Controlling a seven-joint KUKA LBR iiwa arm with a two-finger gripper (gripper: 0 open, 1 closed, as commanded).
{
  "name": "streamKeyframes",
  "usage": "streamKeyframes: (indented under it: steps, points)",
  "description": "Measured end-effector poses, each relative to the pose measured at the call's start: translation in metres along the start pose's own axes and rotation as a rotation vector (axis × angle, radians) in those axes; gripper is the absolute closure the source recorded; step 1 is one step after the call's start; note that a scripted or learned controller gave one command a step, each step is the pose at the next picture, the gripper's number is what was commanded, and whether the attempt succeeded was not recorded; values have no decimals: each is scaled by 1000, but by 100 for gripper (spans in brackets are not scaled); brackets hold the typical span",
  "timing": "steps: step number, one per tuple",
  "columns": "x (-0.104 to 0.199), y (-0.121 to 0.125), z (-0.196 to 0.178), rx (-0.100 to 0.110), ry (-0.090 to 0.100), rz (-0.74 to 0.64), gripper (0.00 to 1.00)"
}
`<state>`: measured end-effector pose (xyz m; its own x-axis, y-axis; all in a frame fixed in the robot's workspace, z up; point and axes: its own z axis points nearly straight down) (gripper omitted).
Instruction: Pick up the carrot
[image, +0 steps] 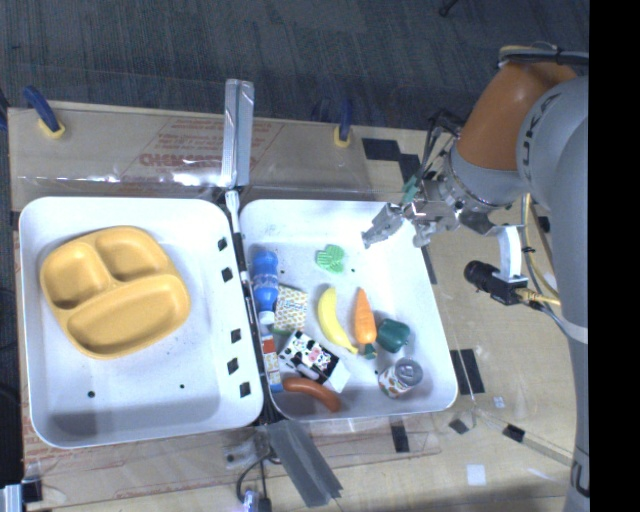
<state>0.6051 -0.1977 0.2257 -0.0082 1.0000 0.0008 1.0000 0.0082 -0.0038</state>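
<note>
Carrot (364, 315) lies mid right bin (420, 300), banana (332, 318) just beside it on one side, teal object (393, 334) touching its lower end. End effector (397, 222) hangs empty over the bin's far right corner, fingers slightly apart. Descend vertically onto the carrot's upper half, jaws across its width: open floor above it, clutter below.

We see two bins side by side — the left bin (40, 400) holds a divided tray (113, 290). In the right bin (300, 212), the carrot (364, 315) lies beside the banana (331, 318) at its 9 o'clock — a can (401, 377) at 5 o'clock, the gripper (403, 226) at 1 o'clock.
</note>
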Motion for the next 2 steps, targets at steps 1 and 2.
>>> streamKeyframes:
  steps: [1, 2]
  points:
    - [-8, -43, 134, -1, -1, -123, 0]
    - [-7, -42, 124, -1, 0, -129, 100]
